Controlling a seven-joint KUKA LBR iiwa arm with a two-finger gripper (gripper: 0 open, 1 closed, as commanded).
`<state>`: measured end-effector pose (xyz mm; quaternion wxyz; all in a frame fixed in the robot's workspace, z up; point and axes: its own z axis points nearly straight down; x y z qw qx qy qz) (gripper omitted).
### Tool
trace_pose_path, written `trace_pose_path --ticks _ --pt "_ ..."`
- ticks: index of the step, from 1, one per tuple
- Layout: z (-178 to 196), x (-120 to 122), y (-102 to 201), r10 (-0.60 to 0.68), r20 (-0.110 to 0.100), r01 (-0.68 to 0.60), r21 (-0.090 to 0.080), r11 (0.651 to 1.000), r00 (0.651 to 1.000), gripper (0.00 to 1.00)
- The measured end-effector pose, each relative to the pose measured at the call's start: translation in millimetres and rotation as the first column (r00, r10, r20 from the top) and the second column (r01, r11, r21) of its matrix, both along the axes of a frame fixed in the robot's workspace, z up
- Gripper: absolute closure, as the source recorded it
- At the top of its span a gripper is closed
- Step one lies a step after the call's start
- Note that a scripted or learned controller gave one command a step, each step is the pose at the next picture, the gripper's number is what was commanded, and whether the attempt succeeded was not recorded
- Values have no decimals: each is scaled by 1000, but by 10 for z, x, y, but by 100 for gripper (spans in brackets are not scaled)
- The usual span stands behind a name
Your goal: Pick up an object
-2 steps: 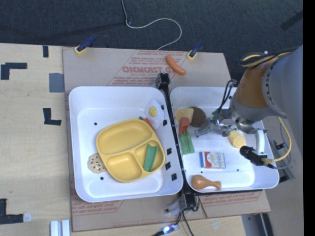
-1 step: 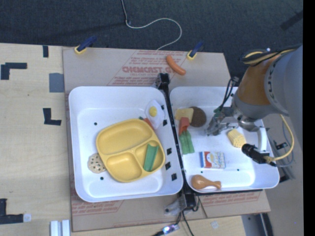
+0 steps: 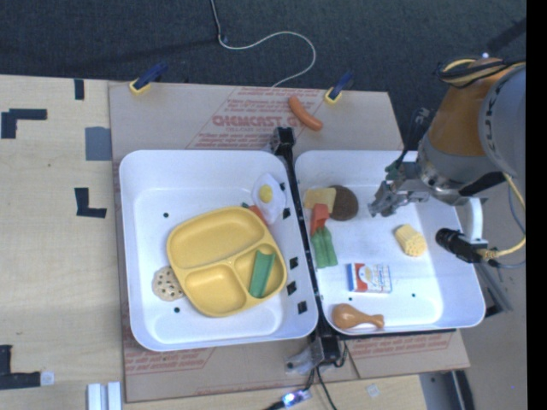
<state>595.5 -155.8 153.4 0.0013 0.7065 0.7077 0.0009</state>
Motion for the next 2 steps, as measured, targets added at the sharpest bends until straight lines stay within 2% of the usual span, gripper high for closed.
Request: trace_pose_path --ticks 1,2 --pt "558 -72 61 1 1 -1 0 1000 1000 100" --pt "718 -68 69 0 -3 0 1 1000 1000 100"
